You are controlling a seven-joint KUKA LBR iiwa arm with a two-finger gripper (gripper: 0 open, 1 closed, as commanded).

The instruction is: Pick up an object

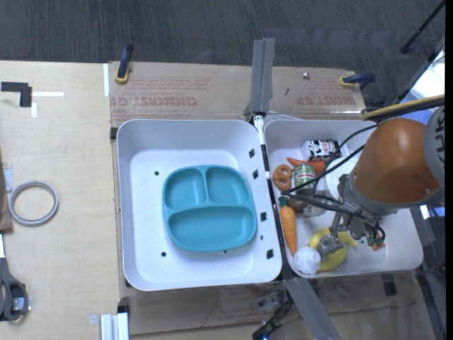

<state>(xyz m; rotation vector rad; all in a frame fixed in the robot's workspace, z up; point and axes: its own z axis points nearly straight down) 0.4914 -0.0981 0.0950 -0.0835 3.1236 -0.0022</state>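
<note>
The gripper (331, 243) is hanging low in the right bin (403, 257) — directly over a yellow banana (335, 258) lying beside a white ball (306, 260). Jaw state cannot be told.

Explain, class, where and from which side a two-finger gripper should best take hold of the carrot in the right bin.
Probably grip the carrot across its thick upper half, coming straight down from above. It lies flat and lengthwise beside the bin's left wall, tapering toward the white ball, so the fingers should close across its narrow width, though the wall side looks tight.

Two white bins (134, 211), one teal plate (209, 208), one carrot (288, 228), one tape roll (32, 202).
</note>
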